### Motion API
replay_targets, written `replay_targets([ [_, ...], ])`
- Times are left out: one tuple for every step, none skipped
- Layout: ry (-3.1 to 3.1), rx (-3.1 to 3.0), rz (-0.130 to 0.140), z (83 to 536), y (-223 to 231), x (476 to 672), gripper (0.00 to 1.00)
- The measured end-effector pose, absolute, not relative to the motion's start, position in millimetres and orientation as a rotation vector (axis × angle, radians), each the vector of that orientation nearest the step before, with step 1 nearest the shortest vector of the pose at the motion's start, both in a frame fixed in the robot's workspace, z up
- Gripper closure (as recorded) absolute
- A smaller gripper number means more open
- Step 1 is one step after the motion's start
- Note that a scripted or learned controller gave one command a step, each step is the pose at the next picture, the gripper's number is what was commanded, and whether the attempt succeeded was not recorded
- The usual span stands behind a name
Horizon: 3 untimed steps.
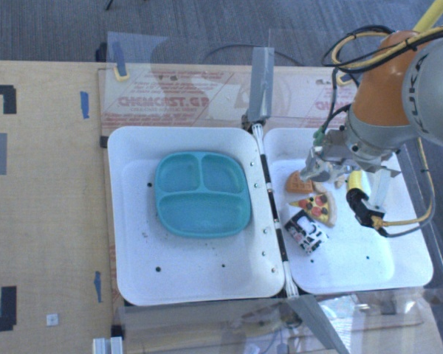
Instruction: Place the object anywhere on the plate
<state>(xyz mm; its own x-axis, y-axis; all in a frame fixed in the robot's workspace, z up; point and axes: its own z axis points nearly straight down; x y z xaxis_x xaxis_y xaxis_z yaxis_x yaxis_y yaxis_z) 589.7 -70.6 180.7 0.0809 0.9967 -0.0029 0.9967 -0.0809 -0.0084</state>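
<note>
A teal plate (203, 194) with three compartments lies in the left bin (133, 271). In the right bin (376, 268) lie several small toys: an orange wedge (298, 184), a pizza slice (323, 208) and a black-and-white piece (305, 232). My gripper (321, 169) hangs low over the right bin's upper left part, just right of the orange wedge and above the pizza slice. The wrist hides its fingertips.
A yellow item (356, 180) lies under the wrist, with a black cable (365, 211) looping beside it. A ridge (269, 212) separates the two bins. A grey upright post (261, 87) stands behind the bins.
</note>
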Motion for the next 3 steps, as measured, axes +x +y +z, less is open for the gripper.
replay_targets([
  [-2.252, -2.186, 0.007, 180.9, -1.1, 650.5, 1.00],
  [-2.502, -1.889, 0.009, 180.9, 62.3, 632.6, 1.00],
  [-2.503, -1.889, 0.008, 181.1, 62.3, 632.7, 0.00],
])
